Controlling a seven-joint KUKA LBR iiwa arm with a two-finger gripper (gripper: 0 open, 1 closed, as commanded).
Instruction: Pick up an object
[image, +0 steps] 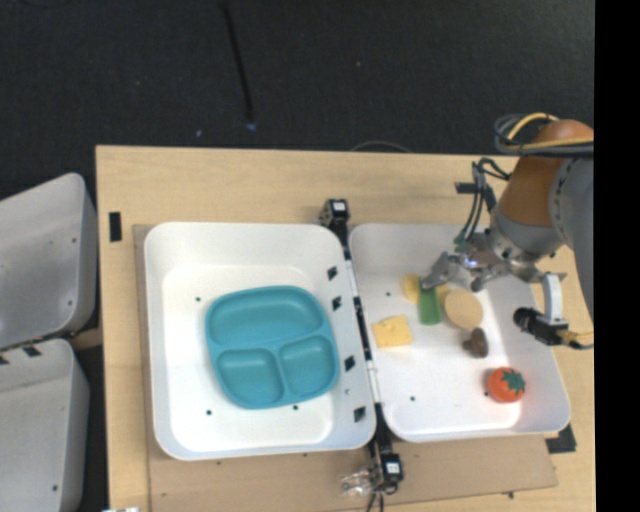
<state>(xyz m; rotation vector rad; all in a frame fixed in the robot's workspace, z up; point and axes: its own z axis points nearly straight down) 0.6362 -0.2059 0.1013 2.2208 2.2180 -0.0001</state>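
Observation:
My gripper (462, 275) hangs over the back of the right bin (440, 400), reaching in from the right edge. Just below it lie a tan round object (463, 309) and a green piece (430, 306), with a small yellow piece (411, 289) beside the green one. A yellow cheese wedge (392, 331) sits further left near the bin's divider. A small brown object (476, 343) lies in front of the tan one. A red tomato (506, 385) rests toward the front right corner. I see nothing lifted off the bin floor.
The left bin (180, 420) holds a teal divided plate (271, 345). Black clips (335, 211) sit along the seam between the bins. The arm's grey and orange body (540, 190) looms over the right bin's back right corner.

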